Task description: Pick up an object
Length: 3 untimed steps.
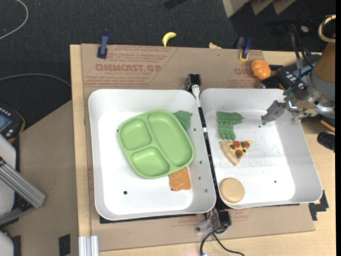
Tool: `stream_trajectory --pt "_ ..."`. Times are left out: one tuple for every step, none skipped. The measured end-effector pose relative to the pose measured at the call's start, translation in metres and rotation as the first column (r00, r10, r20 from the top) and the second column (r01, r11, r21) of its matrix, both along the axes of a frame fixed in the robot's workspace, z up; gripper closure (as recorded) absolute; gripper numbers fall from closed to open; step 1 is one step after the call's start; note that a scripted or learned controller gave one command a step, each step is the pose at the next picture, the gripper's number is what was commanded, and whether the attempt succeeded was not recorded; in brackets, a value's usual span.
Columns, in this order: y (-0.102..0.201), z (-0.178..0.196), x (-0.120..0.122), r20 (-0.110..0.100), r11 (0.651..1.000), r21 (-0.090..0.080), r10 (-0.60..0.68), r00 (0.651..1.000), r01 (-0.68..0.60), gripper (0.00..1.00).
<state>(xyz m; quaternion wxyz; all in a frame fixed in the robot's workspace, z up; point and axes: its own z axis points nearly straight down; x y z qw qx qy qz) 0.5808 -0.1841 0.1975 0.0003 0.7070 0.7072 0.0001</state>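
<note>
1. gripper (275, 112) at the right of the frame, hanging over the upper right part of the right shallow white bin (298, 159); whether its grey fingers are open or closed i cannot tell, and nothing shows between them.
2. in the right bin, a green toy of leafy, ridged shape (228, 124) lies in the upper left part, well left of the gripper.
3. just below it lies a toy pizza slice with red and dark toppings (235, 150), and near the bin's lower edge a round tan disc like a biscuit (232, 190).
4. the left shallow white bin (104, 143) holds a light green plastic plate with three compartments (155, 143), tilted in the middle.
5. an orange flat piece (180, 180) peeks out at the plate's lower right edge, and a small dark green piece (184, 118) sits at its upper right edge.
</note>
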Motion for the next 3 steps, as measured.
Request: stream_trajectory --pt "0.065 -0.041 0.052 0.002 1.0 0.002 0.007 1.0 -0.007 0.0" --pt "0.091 -0.118 0.036 -0.009 1.0 0.003 0.002 1.0 -0.002 0.0" --pt "0.089 -0.102 0.039 0.0 1.0 0.0 0.0 1.0 0.0 1.0"
